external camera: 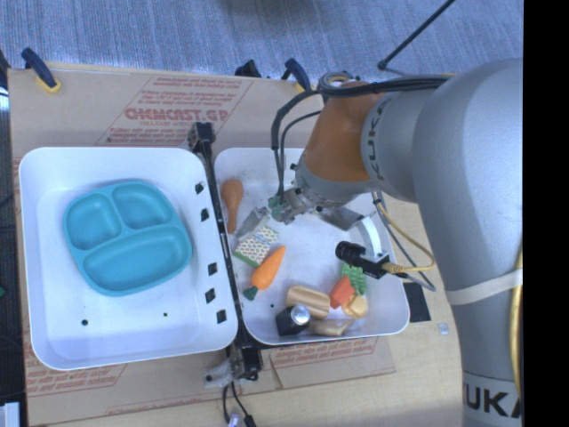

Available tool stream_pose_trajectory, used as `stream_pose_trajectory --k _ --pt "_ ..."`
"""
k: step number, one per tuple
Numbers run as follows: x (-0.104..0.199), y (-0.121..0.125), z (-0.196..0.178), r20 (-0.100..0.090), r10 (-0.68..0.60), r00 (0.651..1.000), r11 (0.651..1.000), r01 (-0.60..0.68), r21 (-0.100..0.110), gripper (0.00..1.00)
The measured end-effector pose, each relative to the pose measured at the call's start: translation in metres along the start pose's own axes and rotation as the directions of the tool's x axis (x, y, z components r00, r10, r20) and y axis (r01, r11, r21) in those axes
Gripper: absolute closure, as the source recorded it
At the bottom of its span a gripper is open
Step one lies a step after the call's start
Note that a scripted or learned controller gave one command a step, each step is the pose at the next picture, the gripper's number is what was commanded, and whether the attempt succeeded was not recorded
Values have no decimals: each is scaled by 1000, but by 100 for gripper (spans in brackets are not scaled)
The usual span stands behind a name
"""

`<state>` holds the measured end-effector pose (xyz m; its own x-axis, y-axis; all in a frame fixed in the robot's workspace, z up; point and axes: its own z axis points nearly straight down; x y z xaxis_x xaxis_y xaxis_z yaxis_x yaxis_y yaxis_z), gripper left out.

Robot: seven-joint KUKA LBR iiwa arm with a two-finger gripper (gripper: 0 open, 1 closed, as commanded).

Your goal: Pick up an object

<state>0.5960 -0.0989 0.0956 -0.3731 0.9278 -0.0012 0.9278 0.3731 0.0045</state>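
My gripper (267,213) hangs low over the upper left part of the right bin (391,314), below the orange wrist band. Just under it lies a small checkered yellow-green piece (255,246). An orange carrot (268,268) lies slanted beside that piece. A brownish-orange oblong item (232,199) rests near the bin's left wall, to the left of the gripper. Nothing shows held in the gripper.
Along the right bin's front lie a tan bread roll (308,295), a black object with a silver top (291,320), a red-and-green vegetable (345,287) and a yellow piece (357,307). The left bin (36,238) holds a blue divided plate (127,235).
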Motion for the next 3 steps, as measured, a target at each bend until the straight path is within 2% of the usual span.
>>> stream_pose_trajectory --k 1,2,3 --pt "1 -7 4 -4 -171 985 985 171 7 0" --pt "17 -47 4 -4 -49 999 999 50 8 0" --pt "5 -12 4 -2 12 1000 1000 -12 7 0"
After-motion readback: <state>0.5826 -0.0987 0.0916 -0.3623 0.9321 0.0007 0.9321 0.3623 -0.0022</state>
